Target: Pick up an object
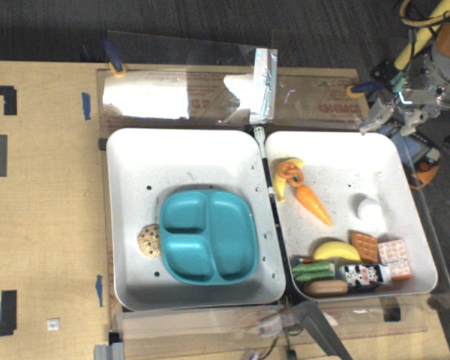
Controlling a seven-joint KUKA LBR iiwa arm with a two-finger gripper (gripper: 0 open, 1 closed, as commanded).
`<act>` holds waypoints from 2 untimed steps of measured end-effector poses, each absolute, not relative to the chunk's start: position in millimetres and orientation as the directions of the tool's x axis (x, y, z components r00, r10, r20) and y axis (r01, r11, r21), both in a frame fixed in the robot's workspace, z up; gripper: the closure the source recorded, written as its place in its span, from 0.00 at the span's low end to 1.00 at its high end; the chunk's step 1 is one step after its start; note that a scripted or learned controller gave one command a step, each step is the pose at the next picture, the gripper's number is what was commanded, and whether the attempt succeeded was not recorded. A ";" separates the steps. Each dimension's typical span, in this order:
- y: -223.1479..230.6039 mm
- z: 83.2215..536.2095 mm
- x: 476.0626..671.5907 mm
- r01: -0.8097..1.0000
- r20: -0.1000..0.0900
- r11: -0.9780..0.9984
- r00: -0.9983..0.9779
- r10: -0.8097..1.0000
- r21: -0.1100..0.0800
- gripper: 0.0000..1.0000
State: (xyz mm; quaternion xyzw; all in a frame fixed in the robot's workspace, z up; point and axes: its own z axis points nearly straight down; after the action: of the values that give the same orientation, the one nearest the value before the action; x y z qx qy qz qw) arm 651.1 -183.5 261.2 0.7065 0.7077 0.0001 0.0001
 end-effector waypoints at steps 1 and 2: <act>-195.3 224.5 666.5 1.000 0.000 0.017 -0.017 1.000 -0.004 0.00; -138.3 113.0 646.2 0.977 0.003 0.215 -0.215 0.977 -0.005 0.00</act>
State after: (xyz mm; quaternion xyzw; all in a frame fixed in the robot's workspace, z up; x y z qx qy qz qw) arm 646.2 -138.3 113.0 0.6264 0.7795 -0.0010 -0.0028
